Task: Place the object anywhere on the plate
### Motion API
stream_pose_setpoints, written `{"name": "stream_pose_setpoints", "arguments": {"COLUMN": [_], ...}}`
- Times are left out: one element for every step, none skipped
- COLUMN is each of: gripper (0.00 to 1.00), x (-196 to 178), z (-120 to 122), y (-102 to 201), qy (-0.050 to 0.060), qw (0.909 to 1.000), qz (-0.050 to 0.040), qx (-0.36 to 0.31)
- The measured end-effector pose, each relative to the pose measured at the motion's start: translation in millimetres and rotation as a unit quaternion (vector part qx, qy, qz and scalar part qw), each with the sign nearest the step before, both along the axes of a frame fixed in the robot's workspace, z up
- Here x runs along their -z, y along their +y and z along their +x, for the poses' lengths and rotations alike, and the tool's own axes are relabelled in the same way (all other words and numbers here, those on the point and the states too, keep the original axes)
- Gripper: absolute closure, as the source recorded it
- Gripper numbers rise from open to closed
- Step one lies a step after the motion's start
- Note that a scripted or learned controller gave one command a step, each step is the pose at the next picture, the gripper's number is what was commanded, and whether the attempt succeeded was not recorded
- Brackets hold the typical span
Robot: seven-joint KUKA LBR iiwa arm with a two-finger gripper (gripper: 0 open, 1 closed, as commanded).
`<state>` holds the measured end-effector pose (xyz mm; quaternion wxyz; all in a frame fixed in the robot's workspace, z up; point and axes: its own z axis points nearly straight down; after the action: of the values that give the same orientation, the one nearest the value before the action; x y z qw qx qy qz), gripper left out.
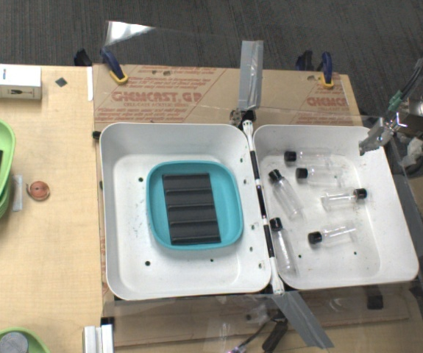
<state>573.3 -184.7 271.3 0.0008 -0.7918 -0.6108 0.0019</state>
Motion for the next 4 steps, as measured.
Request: {"name": "stream_pose_setpoints", "arguments": {"gripper": [0.00, 0.00, 0.00, 0.00], "x": [-129, -129, -169, 16], "z": [51, 51, 84, 85], "y": [-26, -26, -30, -20], "qy": [-0.001, -0.001, -0.001, 0.000], "qw": [0.9995, 0.9995, 0.9942, 0.9903], "qz": [-0.0004, -0.0004, -0.0006, -0.0005], "qx": [0.032, 0.032, 0.108, 0.139]}}
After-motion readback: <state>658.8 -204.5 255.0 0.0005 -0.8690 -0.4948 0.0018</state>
